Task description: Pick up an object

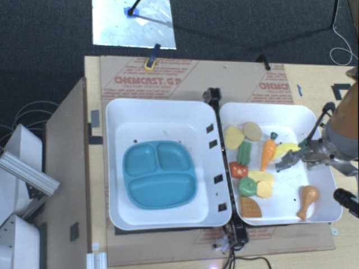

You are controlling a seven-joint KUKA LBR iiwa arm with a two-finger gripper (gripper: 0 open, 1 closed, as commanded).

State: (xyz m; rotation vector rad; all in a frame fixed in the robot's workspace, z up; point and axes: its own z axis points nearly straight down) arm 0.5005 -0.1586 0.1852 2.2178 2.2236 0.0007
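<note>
1. Worktop [185, 74] carries two white bins side by side: left bin [115, 150] and right bin [322, 167].
2. Left bin holds a blue divided plate [160, 172], lying flat near the bin's middle, w/ three compartments.
3. Right bin holds toy food, mostly along its left wall.
4. Near that bin's back-left corner: a yellow piece [233, 135] touching a tan round piece [252, 131].
5. Just in front of them: a green piece [244, 152], then a red piece [238, 170] w/ a yellow mark.
6. Carrot [267, 153] sits mid-bin, tilted, green top toward the back edge.
7. Lemon-yellow piece [287, 148] lies beside the carrot, toward the bin's right wall.
8. Front-left area: pale yellow piece [261, 177], green round piece [247, 186], small yellow piece [264, 190], waffle-like wedge [251, 207].
9. Drumstick [306, 199] lies apart near the bin's front-right corner.
10. End effector [285, 161] reaches in from the right edge, low over mid-bin, just beside the lemon-yellow piece and carrot; can't tell its finger opening, and nothing is visibly held.
</note>
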